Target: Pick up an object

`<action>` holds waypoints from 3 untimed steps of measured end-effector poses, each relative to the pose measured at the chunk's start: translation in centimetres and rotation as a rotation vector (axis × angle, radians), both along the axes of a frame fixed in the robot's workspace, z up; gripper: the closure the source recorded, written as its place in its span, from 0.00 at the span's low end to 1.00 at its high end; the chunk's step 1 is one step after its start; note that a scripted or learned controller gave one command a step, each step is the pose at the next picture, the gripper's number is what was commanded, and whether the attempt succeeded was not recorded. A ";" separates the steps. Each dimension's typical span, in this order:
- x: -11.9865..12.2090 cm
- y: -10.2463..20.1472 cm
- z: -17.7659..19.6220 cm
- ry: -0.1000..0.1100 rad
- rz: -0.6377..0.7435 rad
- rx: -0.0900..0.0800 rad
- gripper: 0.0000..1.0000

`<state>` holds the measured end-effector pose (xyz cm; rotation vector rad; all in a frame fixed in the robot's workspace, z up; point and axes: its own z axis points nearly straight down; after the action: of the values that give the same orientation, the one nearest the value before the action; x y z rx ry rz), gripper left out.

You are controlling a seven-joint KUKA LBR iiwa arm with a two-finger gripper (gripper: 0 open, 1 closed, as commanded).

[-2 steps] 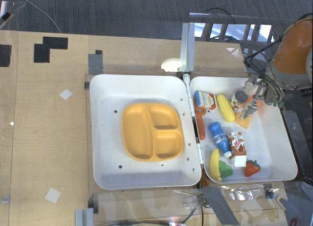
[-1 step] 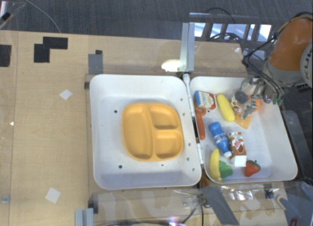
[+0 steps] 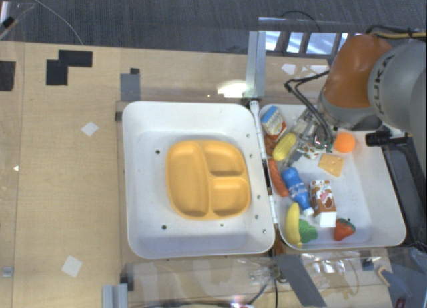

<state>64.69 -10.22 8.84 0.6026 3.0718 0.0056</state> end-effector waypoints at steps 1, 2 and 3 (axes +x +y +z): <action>0.3 -6.2 0.1 -0.001 0.455 -0.010 0.00; -4.0 -3.5 0.1 0.000 0.261 -0.005 0.00; 1.8 -3.9 0.0 0.007 0.332 -0.005 0.00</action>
<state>66.48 -14.16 8.85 0.0863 3.1356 -0.0012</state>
